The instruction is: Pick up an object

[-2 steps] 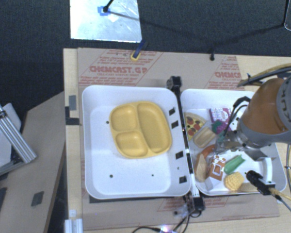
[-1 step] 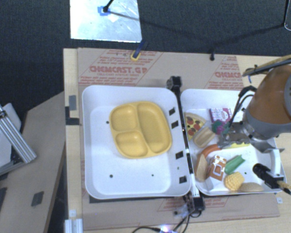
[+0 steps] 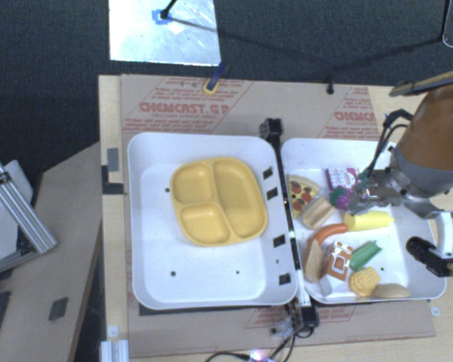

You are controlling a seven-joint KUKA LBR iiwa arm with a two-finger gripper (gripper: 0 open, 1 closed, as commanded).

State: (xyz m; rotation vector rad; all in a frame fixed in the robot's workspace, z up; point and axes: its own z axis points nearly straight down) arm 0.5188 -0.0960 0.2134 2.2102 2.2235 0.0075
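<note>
In the right bin (image 3: 415, 274) on the desk, the tool (image 3: 360, 195) sits low beside a purple-green toy (image 3: 339, 197), perhaps touching it, its opening impossible to tell.

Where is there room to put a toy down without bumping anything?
The left bin has bare white floor all around the yellow divided plate, widest in front of it, toward the near rim. The plate's three compartments look bare too. The right bin is crowded: pizza slice, hot dog, corn and other toys, with the tool among them.
</note>
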